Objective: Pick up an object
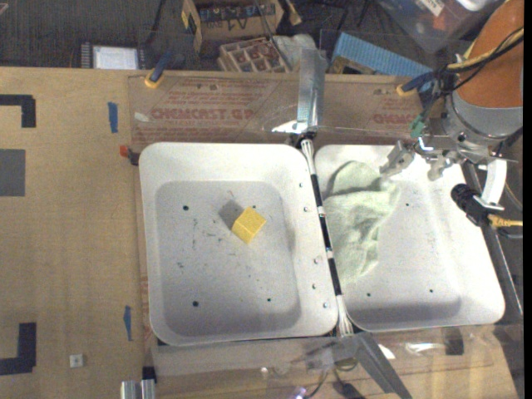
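Camera view: gripper (pixel 413 158) sits at the top edge of the right bin (pixel 465 306), fingers (pixel 397 160) spread apart, nothing between them. Pale green cloth (pixel 359 214) lies just below-left of the gripper, crumpled, long axis running roughly top to bottom along the bin's left wall, its upper corner reaching toward the near finger. Whether finger and cloth touch, can't tell. Bare bin floor opens up below and right of the gripper. Yellow block (pixel 248 224) sits well left of the gripper, mid floor of the left bin (pixel 166 306), turned corner-on like a diamond, free room all round it. The divider between the bins stands between gripper and block.
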Robot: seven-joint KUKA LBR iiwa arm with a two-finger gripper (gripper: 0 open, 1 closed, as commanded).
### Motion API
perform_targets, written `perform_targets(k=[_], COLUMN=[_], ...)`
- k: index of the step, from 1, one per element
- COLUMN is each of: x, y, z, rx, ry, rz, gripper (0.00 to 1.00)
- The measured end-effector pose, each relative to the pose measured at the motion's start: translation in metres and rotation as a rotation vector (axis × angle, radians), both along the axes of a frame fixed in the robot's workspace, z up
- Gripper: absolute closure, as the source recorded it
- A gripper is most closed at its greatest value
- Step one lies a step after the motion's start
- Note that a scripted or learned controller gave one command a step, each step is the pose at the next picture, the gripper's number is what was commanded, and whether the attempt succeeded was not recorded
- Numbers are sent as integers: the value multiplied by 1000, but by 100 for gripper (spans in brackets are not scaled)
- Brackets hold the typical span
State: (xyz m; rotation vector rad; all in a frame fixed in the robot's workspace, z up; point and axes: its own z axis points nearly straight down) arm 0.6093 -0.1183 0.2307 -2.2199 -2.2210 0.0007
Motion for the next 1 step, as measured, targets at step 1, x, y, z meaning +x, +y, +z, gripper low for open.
perform_targets(k=[1], x=[-98], y=[59], z=[-46], rx=[-1], ry=[-2], rz=[26], gripper=[0])
